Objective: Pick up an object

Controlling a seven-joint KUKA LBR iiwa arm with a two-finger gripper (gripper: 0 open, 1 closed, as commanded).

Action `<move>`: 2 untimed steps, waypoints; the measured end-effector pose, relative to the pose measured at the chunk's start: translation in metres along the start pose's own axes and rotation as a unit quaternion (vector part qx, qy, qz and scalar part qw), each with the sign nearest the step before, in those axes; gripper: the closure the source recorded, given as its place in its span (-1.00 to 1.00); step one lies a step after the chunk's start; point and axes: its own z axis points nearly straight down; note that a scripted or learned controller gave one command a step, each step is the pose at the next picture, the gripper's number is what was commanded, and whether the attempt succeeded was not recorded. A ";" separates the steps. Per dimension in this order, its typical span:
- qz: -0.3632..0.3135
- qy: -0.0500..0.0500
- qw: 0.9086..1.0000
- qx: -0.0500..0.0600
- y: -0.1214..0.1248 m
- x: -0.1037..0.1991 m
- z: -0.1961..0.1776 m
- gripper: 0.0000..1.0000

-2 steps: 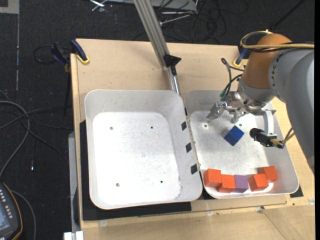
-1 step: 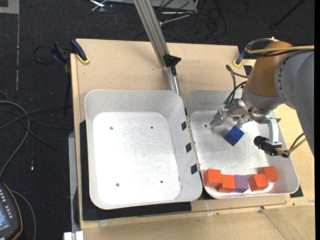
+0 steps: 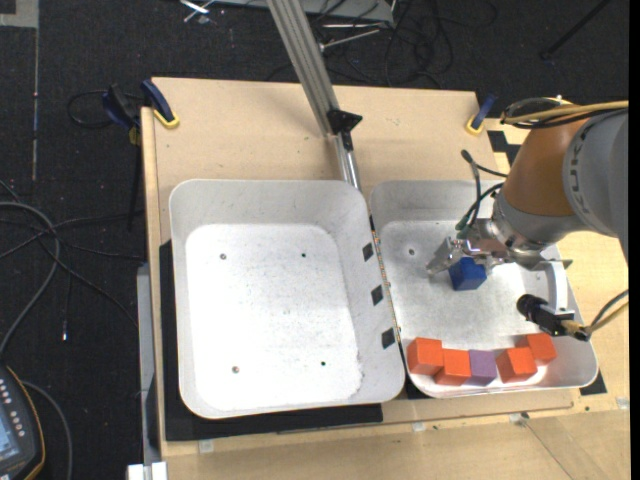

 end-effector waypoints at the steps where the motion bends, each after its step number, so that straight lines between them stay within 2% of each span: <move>1: 0.000 0.000 1.000 -0.002 0.002 0.001 -0.010 1.00; 2: -0.006 0.002 1.000 -0.005 -0.008 0.096 -0.104 1.00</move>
